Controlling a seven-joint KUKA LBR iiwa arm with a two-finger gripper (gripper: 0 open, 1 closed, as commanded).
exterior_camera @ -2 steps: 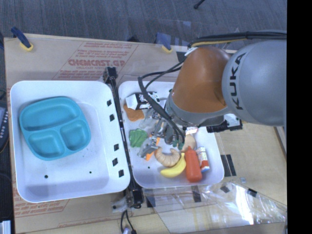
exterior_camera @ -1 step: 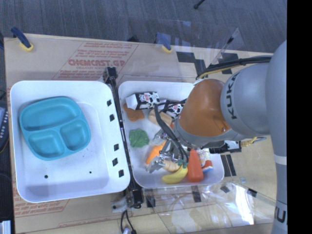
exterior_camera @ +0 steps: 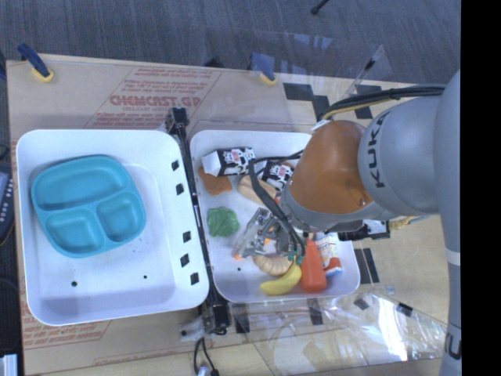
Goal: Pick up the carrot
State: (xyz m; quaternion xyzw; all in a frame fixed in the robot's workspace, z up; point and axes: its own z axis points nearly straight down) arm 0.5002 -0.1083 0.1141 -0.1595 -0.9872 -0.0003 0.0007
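Camera view, stubby orange carrot (exterior_camera: 312, 268), beside banana (exterior_camera: 282, 281)

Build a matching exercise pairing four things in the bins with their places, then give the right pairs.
Things:
1. blue divided tray
2. carrot
3. green leafy piece
4. banana

Places:
A. right bin, near its front rim, beside the carrot
B. left bin
C. right bin, near its left wall
D. right bin, front right corner

Pairs: 1-B, 2-D, 3-C, 4-A
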